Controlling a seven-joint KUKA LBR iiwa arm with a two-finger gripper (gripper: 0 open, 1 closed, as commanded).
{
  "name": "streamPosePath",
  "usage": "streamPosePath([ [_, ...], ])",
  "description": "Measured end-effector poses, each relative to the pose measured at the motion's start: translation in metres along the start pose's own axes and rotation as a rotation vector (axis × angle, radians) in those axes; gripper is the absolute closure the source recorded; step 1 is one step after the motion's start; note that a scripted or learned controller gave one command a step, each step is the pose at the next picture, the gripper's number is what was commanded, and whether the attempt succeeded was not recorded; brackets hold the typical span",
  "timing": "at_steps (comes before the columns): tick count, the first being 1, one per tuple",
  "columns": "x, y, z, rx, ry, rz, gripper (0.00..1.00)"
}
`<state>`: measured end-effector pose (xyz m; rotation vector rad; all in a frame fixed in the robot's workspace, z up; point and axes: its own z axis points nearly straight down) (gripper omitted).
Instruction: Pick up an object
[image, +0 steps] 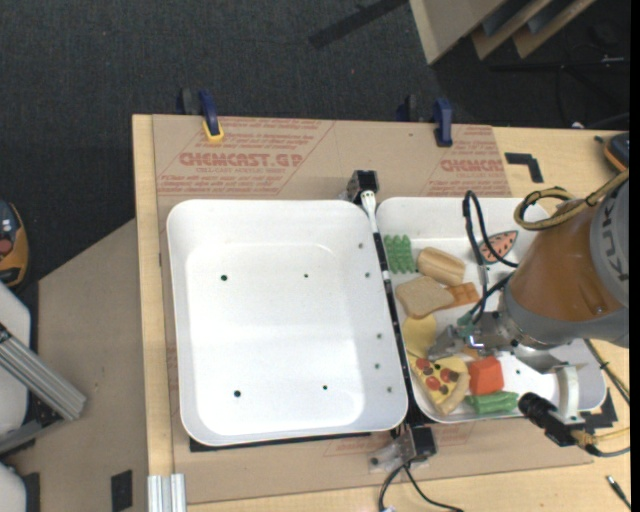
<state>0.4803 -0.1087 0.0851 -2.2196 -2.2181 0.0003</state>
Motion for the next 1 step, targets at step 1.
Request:
streamPosePath([
  [1, -0.0013, 0.0028, -0.0105, -0.007, -0.003, 0.0, 1.0],
])
